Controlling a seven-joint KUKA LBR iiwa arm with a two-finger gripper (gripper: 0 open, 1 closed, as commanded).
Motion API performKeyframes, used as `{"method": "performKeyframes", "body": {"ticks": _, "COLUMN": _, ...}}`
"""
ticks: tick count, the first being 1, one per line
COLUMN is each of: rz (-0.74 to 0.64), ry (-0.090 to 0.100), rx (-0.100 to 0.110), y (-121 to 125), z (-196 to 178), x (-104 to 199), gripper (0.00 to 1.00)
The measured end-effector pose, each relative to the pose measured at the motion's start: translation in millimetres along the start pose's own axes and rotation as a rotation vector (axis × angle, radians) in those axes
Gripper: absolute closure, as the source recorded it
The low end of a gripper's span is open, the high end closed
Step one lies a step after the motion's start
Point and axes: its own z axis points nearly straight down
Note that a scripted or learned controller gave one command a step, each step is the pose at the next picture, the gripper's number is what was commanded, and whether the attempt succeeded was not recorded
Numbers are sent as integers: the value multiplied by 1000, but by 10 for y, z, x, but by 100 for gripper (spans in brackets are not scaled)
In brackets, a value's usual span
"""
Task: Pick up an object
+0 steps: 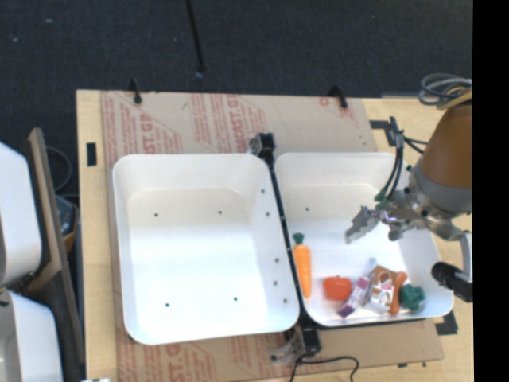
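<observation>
The fingers (374, 224) hang low over the right bin (334, 173), and from here they look spread apart, one grey prong (358, 225) jutting toward the middle of the bin and the other nearer the wrist, with nothing between them. They are small and blurred, so how wide the gap is I can't say. Behind them the arm (445, 157) rises to its orange band and is cut off at the right side of the view; dark cables (391, 173) loop down in front of the bin's far wall.

The objects lie along the near edge of the same bin, apart from the fingers. A toy carrot (302, 267) with a green top lies just beside the divider wall. To its right is a red-orange piece (336, 287), perhaps a toy tomato, then a purple and white packet (355, 294) touching a brown and white packet (385, 287), their printing too small to read. A green lump (412, 296) sits by the corner; I can't make out its shape.

The left bin (127, 213) stands touching the right one, a black clip (262, 144) at the far end of their joint. Both rest on a printed cardboard sheet (199, 122) on the desk (89, 229).
</observation>
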Motion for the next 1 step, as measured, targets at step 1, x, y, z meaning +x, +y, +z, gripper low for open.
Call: {"method": "performKeyframes", "body": {"ticks": 1, "rz": 1, "ry": 0, "rx": 1, "y": -184, "z": 89, "x": 71, "gripper": 0}}
